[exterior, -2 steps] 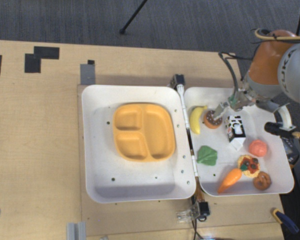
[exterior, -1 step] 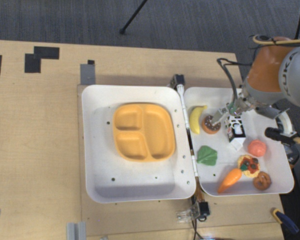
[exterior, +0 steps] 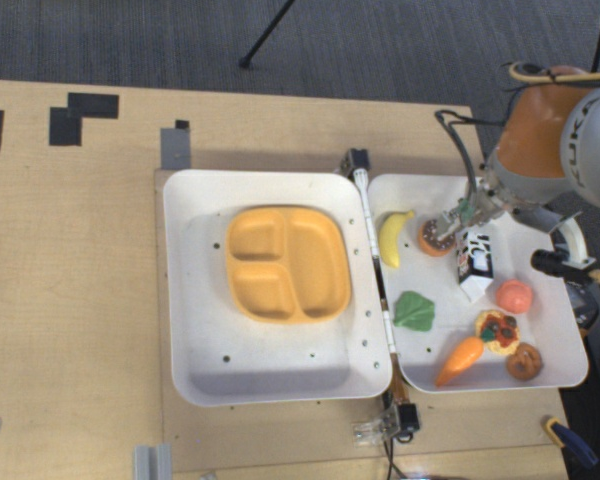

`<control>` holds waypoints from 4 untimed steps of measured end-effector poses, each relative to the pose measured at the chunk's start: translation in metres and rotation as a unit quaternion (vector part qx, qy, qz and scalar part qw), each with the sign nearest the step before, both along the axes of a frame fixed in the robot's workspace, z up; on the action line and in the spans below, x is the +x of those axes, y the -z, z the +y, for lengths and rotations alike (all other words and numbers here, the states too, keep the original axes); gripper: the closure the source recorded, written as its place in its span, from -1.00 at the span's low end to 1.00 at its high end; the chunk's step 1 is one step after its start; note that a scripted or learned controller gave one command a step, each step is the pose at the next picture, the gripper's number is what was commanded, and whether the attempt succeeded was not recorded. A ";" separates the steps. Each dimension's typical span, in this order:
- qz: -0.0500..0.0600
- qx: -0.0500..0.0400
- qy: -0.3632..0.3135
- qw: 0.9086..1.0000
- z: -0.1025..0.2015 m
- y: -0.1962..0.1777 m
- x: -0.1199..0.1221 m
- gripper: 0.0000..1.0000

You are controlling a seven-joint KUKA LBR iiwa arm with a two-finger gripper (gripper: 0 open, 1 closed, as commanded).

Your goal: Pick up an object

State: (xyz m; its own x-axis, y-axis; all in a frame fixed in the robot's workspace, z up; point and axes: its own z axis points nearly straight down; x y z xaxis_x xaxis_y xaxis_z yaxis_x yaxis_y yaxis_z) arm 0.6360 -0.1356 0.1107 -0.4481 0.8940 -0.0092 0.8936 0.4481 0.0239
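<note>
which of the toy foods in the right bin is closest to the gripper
The round brown-and-orange piece beside the banana; the gripper is right over it, while the other foods lie farther off.

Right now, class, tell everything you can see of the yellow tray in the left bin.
The tray is yellow-orange, a rounded square that looks like moulded plastic. Raised ridges split it into three compartments: two smaller ones along the far side and one large one along the near side. It lies flat, slightly turned, near the middle of the left bin, resting on the bin's floor. Nothing lies in its compartments and nothing else touches it.
</note>
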 end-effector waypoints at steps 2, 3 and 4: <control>0.007 -0.004 -0.157 0.988 0.066 -0.086 0.007 1.00; 0.007 -0.004 -0.157 0.988 0.066 -0.086 0.007 -1.00; 0.008 -0.006 -0.307 0.952 0.042 0.007 -0.005 -1.00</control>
State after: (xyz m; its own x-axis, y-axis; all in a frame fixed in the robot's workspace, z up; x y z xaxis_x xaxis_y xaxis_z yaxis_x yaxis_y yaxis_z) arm 0.6310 -0.0940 0.1041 -0.8863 0.4630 -0.0063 0.4630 0.8863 0.0038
